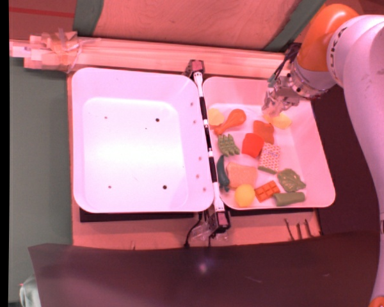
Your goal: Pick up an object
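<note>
nearest the camera, along the front of the right bin (pixel 320 171), lie a yellow ball (pixel 244 195), an orange block (pixel 266 190), a green pod (pixel 288 198) and a green leaf (pixel 290 180); just behind them a tan wedge (pixel 241 173) beside a dark green stick (pixel 223 173); mid-bin sit a red pepper (pixel 251 144), a dotted square (pixel 269 155), a green comb-like piece (pixel 228 144) and an orange chunk (pixel 264 130); further back an orange drumstick (pixel 231 119) and a yellow lump (pixel 215 116) near the divider; the left bin (pixel 80 139) holds nothing but small dark specks; at the far right of the right bin the gripper (pixel 276 103) hangs low over a yellow piece (pixel 281 120), seemingly touching or just above it; whether it is open or closed i cannot tell; this looks like the reach-and-grasp step, with nothing clearly held; the next move would call for closing squarely on the yellow piece, then lifting straight up clear of the orange chunk beside it.
</note>
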`<state>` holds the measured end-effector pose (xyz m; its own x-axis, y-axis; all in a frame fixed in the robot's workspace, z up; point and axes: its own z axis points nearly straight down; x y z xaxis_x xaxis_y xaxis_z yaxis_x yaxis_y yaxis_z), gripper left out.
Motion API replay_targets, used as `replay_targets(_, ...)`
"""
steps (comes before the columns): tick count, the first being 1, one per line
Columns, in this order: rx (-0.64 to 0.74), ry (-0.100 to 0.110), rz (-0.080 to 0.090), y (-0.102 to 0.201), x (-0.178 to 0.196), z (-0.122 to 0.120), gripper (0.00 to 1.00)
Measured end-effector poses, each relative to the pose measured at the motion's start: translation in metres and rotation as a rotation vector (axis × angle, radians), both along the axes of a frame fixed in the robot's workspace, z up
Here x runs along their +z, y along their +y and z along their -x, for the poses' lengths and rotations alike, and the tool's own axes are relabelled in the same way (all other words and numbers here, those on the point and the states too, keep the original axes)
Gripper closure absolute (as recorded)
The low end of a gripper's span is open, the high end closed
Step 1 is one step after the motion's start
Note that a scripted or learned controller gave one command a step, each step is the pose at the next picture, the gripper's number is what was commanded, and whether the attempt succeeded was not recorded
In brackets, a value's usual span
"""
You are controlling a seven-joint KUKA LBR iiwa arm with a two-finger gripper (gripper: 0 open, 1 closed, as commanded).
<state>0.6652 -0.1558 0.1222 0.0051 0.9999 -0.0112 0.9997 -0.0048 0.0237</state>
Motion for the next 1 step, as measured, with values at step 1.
replay_targets(1,0.002,0.011,-0.008,-0.0008,0.0586,0.0072,1.00)
